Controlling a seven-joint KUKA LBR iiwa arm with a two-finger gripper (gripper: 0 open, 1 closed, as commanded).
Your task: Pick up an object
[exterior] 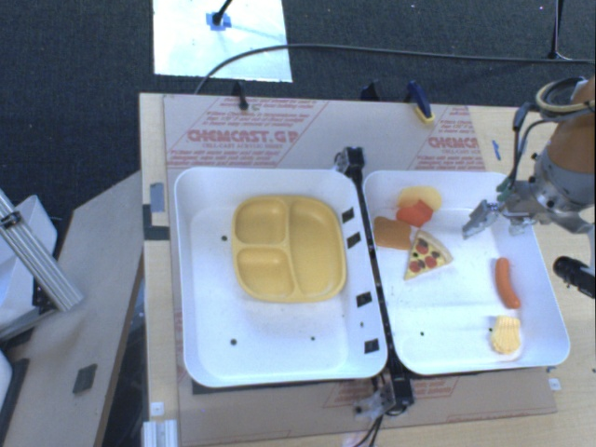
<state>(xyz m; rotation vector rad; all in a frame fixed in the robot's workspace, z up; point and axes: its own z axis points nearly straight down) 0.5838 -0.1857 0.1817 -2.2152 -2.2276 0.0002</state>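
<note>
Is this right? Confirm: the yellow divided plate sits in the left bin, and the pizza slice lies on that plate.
Not quite. The yellow divided plate does sit in the left bin, but the camera view shows the pizza slice lying in the right bin.

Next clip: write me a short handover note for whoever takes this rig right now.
Hand: over the right bin's upper right part, nothing seen between its fingers.
Right bin: pizza slice, sausage, orange block on a yellow piece, brown piece, ridged yellow piece.
Left bin: yellow divided plate.
Done: nothing lifted.
Left: grasp and lift one object.
</note>
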